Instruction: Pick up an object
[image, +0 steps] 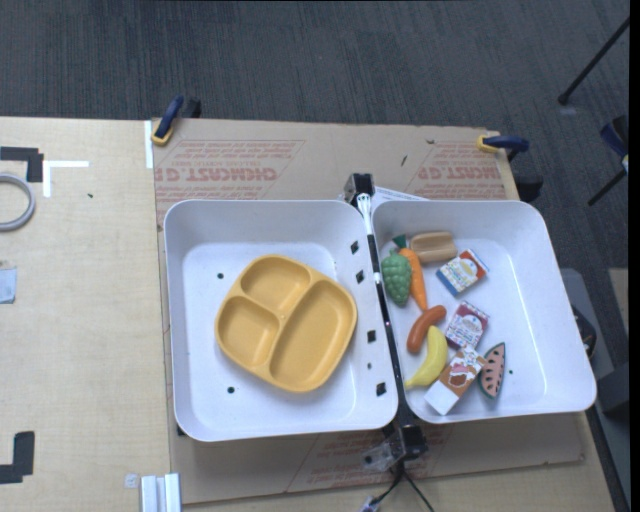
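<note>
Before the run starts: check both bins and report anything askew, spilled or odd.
Nothing stands out. The yellow divided plate lies flat in the left bin. The toy food, including the banana, sausage and watermelon slice, sits bunched in the right bin, with nothing spilled onto the bench.

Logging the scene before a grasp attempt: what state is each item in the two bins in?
Yellow divided plate: flat, upright, in left bin.
Hot dog: lying, right bin.
Grapes: beside carrot.
Sausage: lying.
Banana: lying.
Watermelon slice: flat.
</note>
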